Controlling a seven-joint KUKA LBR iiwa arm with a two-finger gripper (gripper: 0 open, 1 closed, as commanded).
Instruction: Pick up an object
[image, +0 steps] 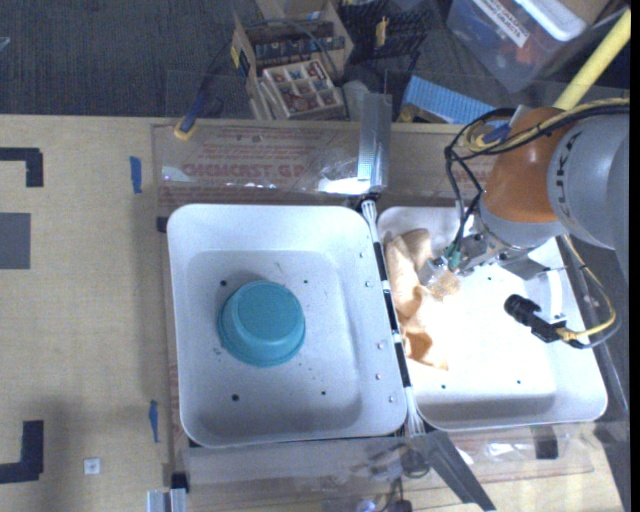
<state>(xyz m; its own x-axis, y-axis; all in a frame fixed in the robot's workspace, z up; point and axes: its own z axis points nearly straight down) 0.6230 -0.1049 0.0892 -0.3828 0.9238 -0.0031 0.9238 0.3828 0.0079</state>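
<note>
A teal bowl (262, 322) sits upside down in the left bin (190, 250), well apart from the arm. In the right bin (570, 400), a tan cloth (408, 290) lies along the left wall, and the gripper (444, 268) is low over its upper part. Whether the gripper is closed or released I cannot tell; the limp cloth may slip free, or the tips may catch only a fold.

Pale wooden bench (80, 330) with black tape marks; dark carpet floor (100, 50) beyond, cluttered wooden crate (292, 72)
</note>
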